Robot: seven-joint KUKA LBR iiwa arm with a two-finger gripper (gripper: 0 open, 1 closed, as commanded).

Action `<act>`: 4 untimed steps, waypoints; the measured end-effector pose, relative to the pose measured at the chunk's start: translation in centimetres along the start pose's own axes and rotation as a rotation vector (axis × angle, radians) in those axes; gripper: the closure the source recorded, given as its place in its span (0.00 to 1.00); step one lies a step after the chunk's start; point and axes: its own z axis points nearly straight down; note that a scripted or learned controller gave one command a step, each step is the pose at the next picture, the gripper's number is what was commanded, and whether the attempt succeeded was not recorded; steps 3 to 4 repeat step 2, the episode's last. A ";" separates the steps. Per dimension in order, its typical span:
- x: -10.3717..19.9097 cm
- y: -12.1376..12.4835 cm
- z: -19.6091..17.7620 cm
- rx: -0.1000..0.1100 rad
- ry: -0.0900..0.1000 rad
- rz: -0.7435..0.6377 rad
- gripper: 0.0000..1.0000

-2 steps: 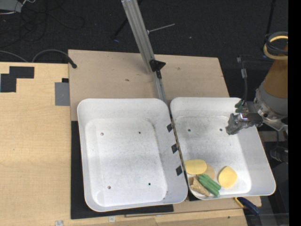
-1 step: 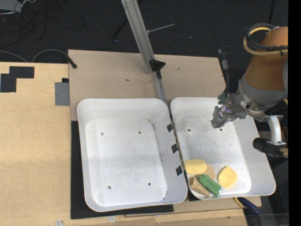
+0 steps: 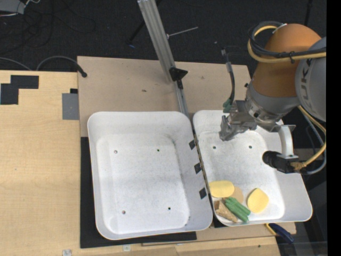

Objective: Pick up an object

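Claw (image 3: 228, 130), opening indiscernible, hovers above right bin (image 3: 298, 209); below it, toy foods (image 3: 234, 199): probably light, smooth; grip yellow piece (image 3: 258, 200) across its edges.

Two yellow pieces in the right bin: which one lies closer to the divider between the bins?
The oval yellow piece, which lies by the clips on the divider. The rounder yellow piece sits farther right, past the green item.

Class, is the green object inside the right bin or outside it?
Inside. The green object lies on the right bin's floor near its front wall, beside two yellow pieces.
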 end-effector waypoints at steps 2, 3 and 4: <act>9.0 4.3 1.7 -0.001 -0.001 0.001 1.00; 9.0 4.3 1.7 -0.001 -0.001 0.001 1.00; 9.0 4.3 1.7 -0.001 -0.001 0.001 1.00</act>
